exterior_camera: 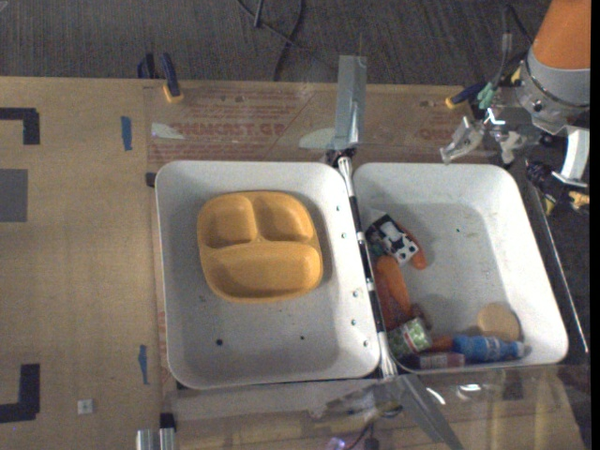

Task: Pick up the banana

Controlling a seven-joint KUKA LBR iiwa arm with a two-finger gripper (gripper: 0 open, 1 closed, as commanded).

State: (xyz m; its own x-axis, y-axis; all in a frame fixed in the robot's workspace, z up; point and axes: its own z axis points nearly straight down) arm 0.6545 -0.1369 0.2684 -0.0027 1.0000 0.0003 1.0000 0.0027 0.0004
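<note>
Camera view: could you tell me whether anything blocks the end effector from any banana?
I cannot tell which item is the banana. The end effector hangs over the right bin's far rim; only bare floor separates it from the clutter by the near wall.

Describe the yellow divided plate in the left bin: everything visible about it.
The yellow divided plate is a rounded-square tray of matte, plastic-looking orange-yellow material. Ridges split it into three compartments: two smaller ones along the far side and one wide one along the near side. It lies flat, turned slightly askew, on the floor of the left bin, toward the far half. Nothing sits in its compartments, and nothing but the bin floor touches it.
</note>
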